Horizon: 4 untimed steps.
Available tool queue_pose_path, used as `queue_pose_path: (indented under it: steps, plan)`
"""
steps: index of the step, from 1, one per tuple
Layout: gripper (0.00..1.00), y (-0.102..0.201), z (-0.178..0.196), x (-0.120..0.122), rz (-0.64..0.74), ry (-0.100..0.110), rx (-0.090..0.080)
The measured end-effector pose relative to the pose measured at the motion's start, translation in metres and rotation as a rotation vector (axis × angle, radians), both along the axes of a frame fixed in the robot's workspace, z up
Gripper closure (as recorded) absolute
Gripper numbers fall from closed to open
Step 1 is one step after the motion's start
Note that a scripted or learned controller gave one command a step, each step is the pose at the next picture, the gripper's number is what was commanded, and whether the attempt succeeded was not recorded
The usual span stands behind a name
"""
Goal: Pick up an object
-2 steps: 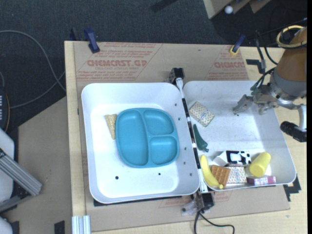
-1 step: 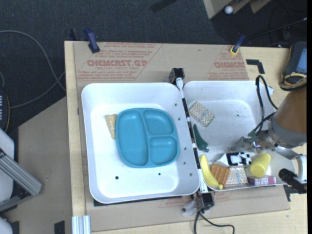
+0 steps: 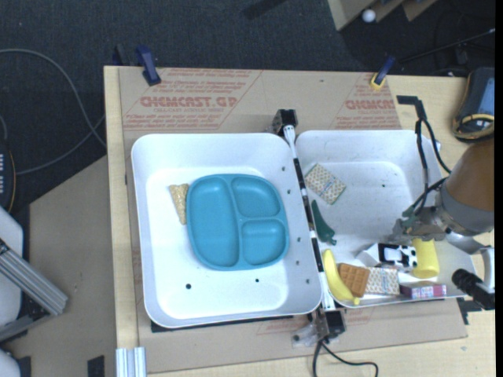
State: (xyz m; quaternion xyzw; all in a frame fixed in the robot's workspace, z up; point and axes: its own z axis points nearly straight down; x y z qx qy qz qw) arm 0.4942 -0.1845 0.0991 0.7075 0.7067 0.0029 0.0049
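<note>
The right bin (image 3: 354,144) holds several small things. A patterned packet (image 3: 324,184) lies near its left wall, and a green piece (image 3: 321,223) rests against the divider. Along the front lie a yellow banana (image 3: 335,282), a brown waffle (image 3: 354,277), a speckled packet (image 3: 384,281), a pink bar (image 3: 424,291), a black-and-white item (image 3: 397,254) and a yellow bottle (image 3: 425,258). My gripper (image 3: 413,226) hangs low at the bin's right side, just above the yellow bottle and the black-and-white item. I see nothing held in it.
The left bin (image 3: 157,281) carries a blue divided plate (image 3: 236,220) with a cracker (image 3: 179,199) at its left edge. The arm's orange band (image 3: 475,183) stands over the right bin's right rim. Cables run beside it.
</note>
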Motion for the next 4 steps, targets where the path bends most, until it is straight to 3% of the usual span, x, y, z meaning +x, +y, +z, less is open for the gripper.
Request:
queue_pose_path:
  steps: [1, 2, 3, 4]
  plan:
    - [0.0, 0.002, 0.0, 0.0, 0.002, 0.002, 0.004]
    - [1.0, 0.001, 0.01, 0.001, 0.001, 0.0, 0.002]
    - [0.0, 0.001, 0.01, 0.001, 0.001, 0.0, 0.002]
    - [0.0, 0.041, -0.01, 0.003, 0.002, -0.005, -0.005]
